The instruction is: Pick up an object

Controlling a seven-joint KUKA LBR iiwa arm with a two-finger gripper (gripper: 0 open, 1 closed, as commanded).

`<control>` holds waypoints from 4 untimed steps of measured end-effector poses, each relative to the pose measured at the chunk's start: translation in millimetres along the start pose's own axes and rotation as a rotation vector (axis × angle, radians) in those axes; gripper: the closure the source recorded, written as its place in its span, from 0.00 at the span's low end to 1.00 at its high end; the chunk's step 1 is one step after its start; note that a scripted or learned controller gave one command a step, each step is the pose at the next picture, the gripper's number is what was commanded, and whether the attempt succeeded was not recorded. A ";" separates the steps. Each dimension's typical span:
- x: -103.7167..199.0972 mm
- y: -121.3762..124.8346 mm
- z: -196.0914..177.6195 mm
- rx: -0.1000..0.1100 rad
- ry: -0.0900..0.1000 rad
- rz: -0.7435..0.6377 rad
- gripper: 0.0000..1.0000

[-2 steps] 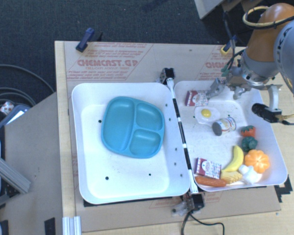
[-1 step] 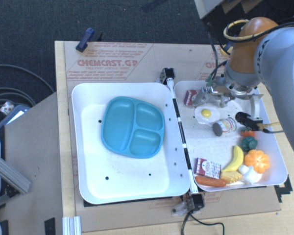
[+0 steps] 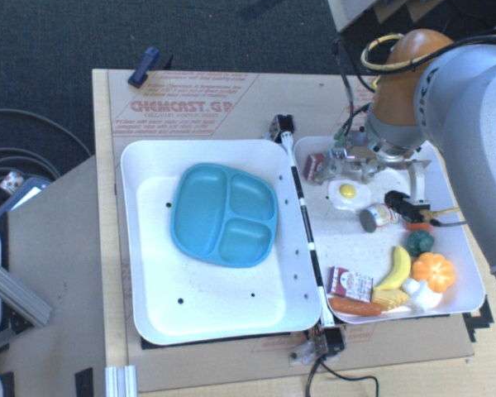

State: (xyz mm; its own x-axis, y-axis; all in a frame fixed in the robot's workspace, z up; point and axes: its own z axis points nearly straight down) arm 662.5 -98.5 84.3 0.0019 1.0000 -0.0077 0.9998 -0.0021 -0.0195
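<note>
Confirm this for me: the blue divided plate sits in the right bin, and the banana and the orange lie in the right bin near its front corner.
One thing is wrong. The camera view shows the blue divided plate in the left bin, not the right bin. The rest holds: the banana and the orange lie in the right bin near its front corner.

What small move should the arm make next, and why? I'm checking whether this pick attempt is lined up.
Probably lower straight down: the gripper hangs above the fried egg toy in the right bin, and nothing shows between its fingers yet.
</note>
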 end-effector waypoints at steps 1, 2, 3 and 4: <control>0.1 0.0 0.0 0.000 0.000 0.000 0.00; -4.7 0.4 0.6 -0.002 0.005 -0.002 0.00; 0.6 0.0 0.6 -0.001 0.000 0.000 0.00; 0.6 -0.1 0.7 -0.001 0.001 0.000 0.00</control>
State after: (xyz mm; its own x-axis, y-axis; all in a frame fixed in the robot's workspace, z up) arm 662.5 -97.9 83.6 0.0019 1.0000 -0.0071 0.9998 -0.0020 -0.0188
